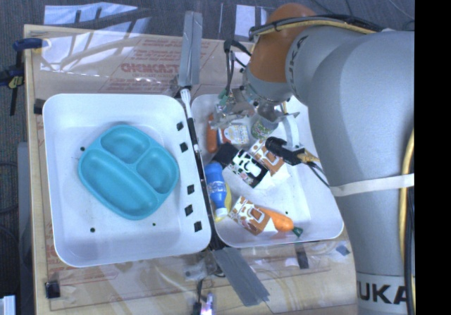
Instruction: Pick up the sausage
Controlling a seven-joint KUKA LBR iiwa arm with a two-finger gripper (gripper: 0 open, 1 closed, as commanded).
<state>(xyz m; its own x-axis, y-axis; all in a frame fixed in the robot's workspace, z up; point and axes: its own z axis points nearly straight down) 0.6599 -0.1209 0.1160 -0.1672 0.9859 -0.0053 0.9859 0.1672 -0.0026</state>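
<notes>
The sausage (211, 139) looks like a short orange-brown piece lying against the left wall of the right bin (320, 216), near its back. My gripper (235, 122) hangs low over the back of that bin, just right of the sausage and above a pale round item. The grey arm and its orange band (271, 53) hide the back right of the bin. Nothing can be seen held.
The left bin (63, 236) holds a blue divided plate (127, 169). In the right bin lie a blue and yellow bottle (217, 185), a black and white box (248, 164), a brown printed packet (250, 213) and an orange carrot (282, 222).
</notes>
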